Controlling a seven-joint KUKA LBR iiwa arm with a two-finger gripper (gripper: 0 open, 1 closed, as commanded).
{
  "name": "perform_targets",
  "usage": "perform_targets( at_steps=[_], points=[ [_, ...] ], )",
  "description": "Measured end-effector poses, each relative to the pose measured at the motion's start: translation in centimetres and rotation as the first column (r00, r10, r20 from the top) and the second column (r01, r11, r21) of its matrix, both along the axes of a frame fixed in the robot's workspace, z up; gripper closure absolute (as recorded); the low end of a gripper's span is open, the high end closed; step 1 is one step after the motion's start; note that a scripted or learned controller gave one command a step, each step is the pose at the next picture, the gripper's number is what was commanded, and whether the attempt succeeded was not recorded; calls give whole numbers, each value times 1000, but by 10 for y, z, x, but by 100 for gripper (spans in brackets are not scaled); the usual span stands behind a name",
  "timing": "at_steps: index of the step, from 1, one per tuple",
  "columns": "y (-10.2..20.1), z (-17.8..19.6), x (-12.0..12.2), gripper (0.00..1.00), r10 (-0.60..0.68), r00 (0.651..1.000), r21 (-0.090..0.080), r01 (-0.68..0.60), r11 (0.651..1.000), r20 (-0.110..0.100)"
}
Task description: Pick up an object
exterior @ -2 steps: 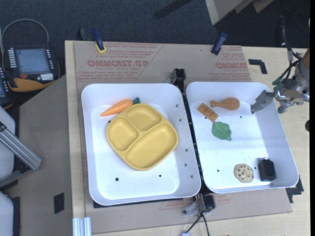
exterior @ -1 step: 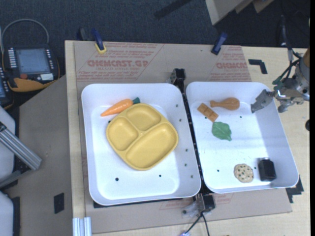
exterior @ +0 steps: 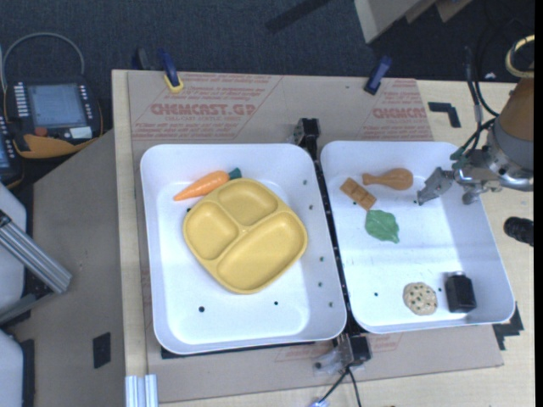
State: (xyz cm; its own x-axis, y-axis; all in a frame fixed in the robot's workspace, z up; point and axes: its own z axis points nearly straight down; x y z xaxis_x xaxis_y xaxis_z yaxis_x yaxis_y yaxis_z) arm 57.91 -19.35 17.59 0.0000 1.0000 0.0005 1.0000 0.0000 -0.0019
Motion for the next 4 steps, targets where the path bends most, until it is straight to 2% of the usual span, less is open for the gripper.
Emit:
perform_targets(
  at_steps=[1,2,3,4],
  points=[
    [10,-57,-4,0,0,1000,2,0,1000,-5],
    [11,-92,-3,0,-1,1000,1,1,1000,1],
    [11,-79,-2,100,0,1000,-1,0,1000,7],
    [13,-29,-10,100,0,1000,-3,0,1000,8]
  ],
)
